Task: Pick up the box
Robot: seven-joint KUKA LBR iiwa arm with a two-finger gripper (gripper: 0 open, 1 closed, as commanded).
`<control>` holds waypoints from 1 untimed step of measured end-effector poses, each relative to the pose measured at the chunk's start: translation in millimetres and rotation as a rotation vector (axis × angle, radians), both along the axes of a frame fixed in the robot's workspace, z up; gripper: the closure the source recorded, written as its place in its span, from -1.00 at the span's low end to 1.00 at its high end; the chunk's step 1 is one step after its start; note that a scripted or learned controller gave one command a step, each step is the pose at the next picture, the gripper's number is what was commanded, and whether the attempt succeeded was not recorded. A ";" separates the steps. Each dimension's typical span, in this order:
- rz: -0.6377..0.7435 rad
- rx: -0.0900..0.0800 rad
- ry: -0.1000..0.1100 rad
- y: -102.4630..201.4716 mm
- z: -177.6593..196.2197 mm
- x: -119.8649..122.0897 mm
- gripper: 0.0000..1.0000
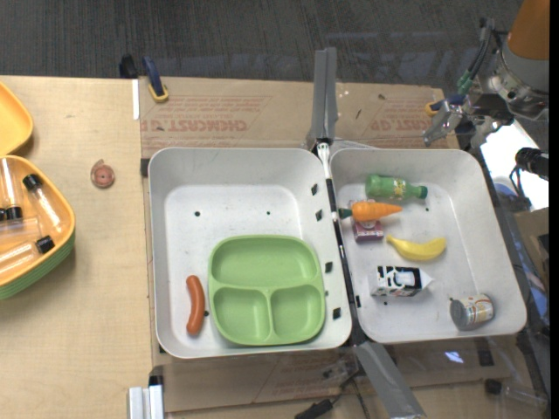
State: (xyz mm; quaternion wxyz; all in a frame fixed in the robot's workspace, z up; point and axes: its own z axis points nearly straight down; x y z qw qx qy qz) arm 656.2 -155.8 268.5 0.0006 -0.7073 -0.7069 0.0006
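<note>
The gripper point(454, 116) hovers beyond the right bin's point(489, 190) far right corner, jaw state impossible to tell, leaving open the box point(400, 281) lying near the bin's middle, between banana point(417, 248) and can point(472, 311).

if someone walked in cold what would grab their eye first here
Probably the green divided plate in the left bin, with a red sausage lying just left of it. Next, the cluster in the right bin: a green bottle, a carrot, a banana, a black-and-white box and a can. The arm's hand sits above that bin's far right corner.
</note>
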 end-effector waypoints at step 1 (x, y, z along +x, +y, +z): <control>0.159 -0.001 -0.001 -56.6 -93.0 -41.0 -1.00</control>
